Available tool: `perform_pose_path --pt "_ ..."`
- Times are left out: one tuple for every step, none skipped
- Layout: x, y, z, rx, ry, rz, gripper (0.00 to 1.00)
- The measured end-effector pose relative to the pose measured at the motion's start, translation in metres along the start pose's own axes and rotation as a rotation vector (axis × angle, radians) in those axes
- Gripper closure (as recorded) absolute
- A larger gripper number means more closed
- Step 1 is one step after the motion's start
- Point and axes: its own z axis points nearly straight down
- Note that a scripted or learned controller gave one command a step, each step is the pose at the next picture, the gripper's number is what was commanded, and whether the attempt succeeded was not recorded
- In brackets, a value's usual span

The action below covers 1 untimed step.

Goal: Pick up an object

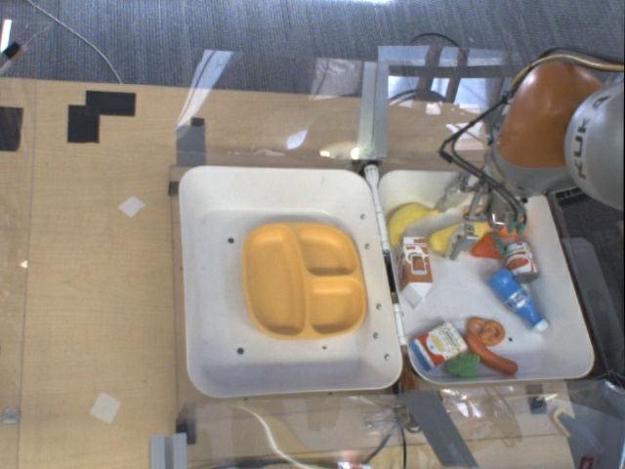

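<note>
Highest above the bench, our arm (pixel 547 115) reaches over the right bin (pixel 578 352) at its far edge, gripper (pixel 472 225) low beside the yellow fruit (pixel 408 220), open or closed we cannot tell; we judge this the approach, needing a centred close, then a lift.

Two bins (pixel 210 262), smooth white plastic with a soft sheen. The yellow divided tray (pixel 303 279) looks matt plastic. Bench top (pixel 88 291) reads as pale wood grain, matt. Just beside the jaws, a glossy blue bottle (pixel 517 299) and shiny printed can (pixel 518 259).
</note>
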Motion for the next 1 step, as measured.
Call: perform_pose_path --pt "-0.0047 0.0011 -0.016 0.0 -0.017 -0.002 1.0"
